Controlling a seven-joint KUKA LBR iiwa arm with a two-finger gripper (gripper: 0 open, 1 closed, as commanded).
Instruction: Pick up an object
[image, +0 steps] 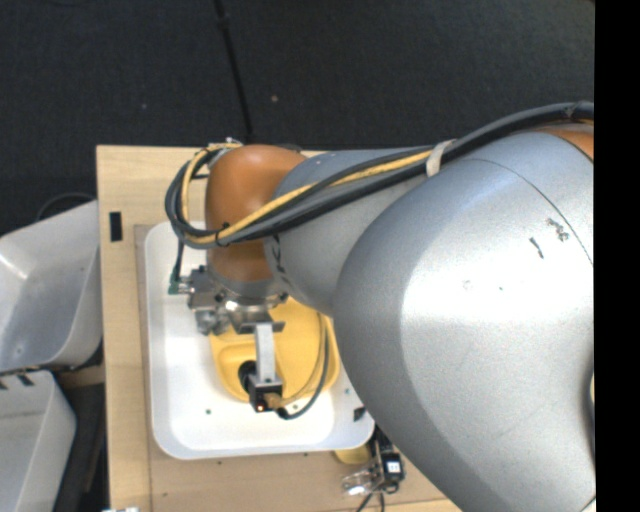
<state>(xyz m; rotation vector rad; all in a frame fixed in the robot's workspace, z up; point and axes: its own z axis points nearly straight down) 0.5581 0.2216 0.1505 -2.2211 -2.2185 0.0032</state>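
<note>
**End effector low over a yellow object in the white bin**

Nearest the camera, just off the near right corner of the shallow white plastic bin (175, 425), a small yellow piece (350, 456) sits at the rim. It is half hidden by the arm and too little shows to name it. Beside it, a little nearer than the bin, lies a small tangle of bright metal and black parts (372, 478), too small to make out.

The bin rests on the pale wooden table (122, 400). Inside the bin, toward its right half, lies the rounded yellow plastic object (296, 345), the one loose thing seen in it.

The end effector (238, 318) hangs directly over this yellow object, near the bin's middle. Whether it is open or closed cannot be told, nor whether it touches the object, since the wrist covers it from above.

Above the end effector, over the bin's far half, sits the orange wrist band (245, 195). The broad grey arm shell (470, 330) stretches away past the bin's right side. Small dark marks on that shell are too small to read.

To the left of the bin, across a strip of table, stands a second white bin (45, 290). Beyond the first bin's far left corner a small black rectangle (114, 227) marks the tabletop.
</note>
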